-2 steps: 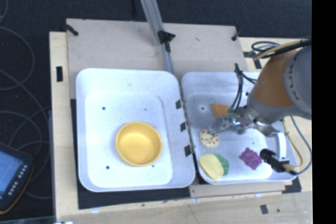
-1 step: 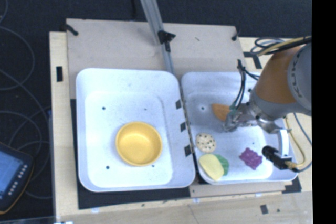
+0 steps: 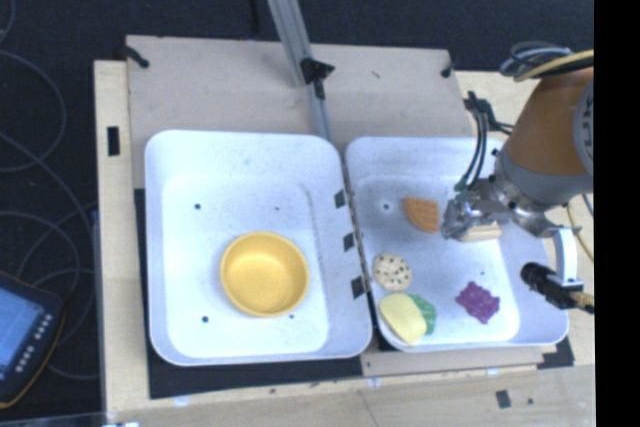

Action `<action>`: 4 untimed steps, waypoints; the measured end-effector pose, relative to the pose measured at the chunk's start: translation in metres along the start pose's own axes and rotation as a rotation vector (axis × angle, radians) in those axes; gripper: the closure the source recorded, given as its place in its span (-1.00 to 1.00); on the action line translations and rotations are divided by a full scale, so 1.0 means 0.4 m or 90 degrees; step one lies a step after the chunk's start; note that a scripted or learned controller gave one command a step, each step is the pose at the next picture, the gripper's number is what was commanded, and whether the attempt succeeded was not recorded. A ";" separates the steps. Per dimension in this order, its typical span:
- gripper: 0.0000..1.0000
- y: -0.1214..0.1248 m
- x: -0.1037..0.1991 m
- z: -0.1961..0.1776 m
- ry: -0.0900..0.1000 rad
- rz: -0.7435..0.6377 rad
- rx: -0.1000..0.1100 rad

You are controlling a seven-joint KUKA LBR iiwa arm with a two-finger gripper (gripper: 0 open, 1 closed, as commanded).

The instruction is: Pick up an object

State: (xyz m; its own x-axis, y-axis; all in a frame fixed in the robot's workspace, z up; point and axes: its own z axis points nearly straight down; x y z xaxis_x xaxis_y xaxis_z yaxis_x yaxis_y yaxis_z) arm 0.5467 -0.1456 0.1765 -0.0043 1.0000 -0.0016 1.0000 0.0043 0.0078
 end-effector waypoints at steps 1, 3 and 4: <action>1.00 0.021 0.011 -0.153 0.000 0.000 -0.001; 1.00 0.052 0.140 -0.219 0.001 -0.001 0.005; 1.00 0.079 0.267 -0.186 0.001 -0.001 0.006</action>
State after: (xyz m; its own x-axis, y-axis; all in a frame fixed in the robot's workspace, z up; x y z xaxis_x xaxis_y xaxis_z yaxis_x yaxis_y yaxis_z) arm 0.5774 -0.0387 0.2510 -0.0058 1.0000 0.0004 1.0000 0.0058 -0.0015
